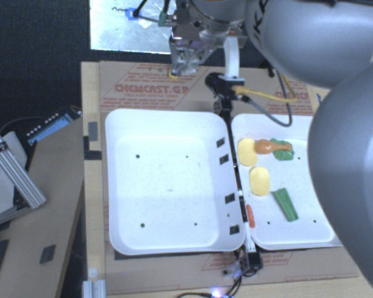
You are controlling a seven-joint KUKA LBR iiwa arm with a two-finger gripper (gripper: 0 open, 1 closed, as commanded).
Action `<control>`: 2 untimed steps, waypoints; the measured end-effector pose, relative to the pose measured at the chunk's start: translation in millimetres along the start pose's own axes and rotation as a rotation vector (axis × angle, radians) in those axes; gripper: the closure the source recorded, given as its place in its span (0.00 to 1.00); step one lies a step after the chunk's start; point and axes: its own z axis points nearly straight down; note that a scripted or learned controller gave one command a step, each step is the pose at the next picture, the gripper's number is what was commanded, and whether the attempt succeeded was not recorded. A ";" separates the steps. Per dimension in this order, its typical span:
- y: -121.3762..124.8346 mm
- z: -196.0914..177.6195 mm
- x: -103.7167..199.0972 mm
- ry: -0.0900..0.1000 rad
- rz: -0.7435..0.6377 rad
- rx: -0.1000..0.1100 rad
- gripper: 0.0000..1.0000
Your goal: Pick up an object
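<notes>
The left bin (168,185) fills the centre-left of the frame and offers nothing to grasp, so the work lies further right.

Above it, at the upper middle of the frame, the hand (184,64) hangs over the brown cardboard sheet (143,85) behind the bins, well apart from every object. Whether it is open or closed I cannot tell from this angle; nothing is visibly held in it.

Right of the black divider, the right bin (298,234) holds the candidates. A small red piece (250,215) lies hard against the divider wall, a poor choice since the wall would likely block one side of the grasp. Two pale yellow pieces (259,180) sit one above the other near the bin's left side, close together. An orange piece (265,146) touches a green leafy piece (284,153) at the upper part of the bin. A green stick (286,204) lies at a slant lower down, apart from its neighbours.

To do the step well, I judge the green stick the best target: it has free space around it. The hand should travel right and toward the lower frame, line up across the stick's narrow width, and descend straight down.
</notes>
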 end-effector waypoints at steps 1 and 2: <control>-0.9 23.2 -65.1 -0.009 0.021 0.013 1.00; -2.3 31.9 -137.3 -0.010 0.024 0.012 1.00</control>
